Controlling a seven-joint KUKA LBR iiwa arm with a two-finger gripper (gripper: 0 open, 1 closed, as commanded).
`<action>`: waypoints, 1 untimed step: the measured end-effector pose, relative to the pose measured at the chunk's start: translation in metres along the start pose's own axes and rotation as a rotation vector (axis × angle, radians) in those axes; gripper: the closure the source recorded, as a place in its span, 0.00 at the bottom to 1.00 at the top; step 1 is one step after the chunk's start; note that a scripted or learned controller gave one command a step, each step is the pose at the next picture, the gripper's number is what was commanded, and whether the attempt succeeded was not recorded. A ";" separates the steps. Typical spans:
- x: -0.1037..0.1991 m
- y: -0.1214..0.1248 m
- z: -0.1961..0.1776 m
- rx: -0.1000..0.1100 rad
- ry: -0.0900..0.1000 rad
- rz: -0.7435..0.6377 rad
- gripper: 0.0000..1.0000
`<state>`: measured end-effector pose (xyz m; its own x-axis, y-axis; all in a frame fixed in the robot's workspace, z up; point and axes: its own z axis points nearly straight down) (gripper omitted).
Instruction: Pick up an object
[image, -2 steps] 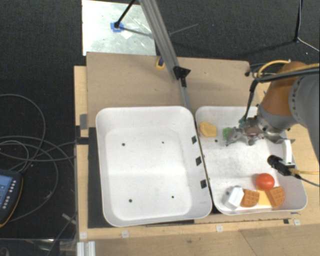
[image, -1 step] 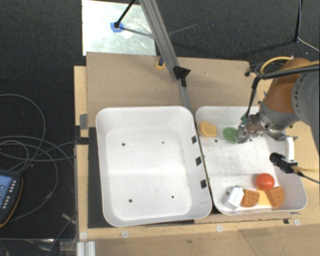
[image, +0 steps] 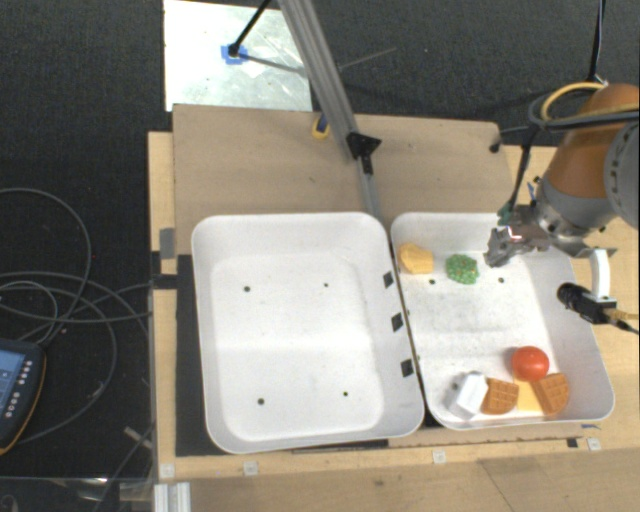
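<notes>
Fingers (image: 497, 252): open or clenched, cannot tell; nothing visibly held. Green ball (image: 462, 268) just beside, leftward. Yellow piece (image: 417, 260) farther left. Tomato (image: 530, 362) well below.

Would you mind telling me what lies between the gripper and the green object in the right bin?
Nothing: the camera view shows bare white bin floor between the gripper and the green object.

Bright, even light; slightly soft focus
</notes>
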<state>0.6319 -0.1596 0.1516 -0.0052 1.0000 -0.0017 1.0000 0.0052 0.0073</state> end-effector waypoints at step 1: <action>-0.003 0.005 -0.045 0.000 0.000 -0.001 1.00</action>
<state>0.6366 -0.1622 0.1964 -0.0063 1.0000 -0.0019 1.0000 0.0064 0.0072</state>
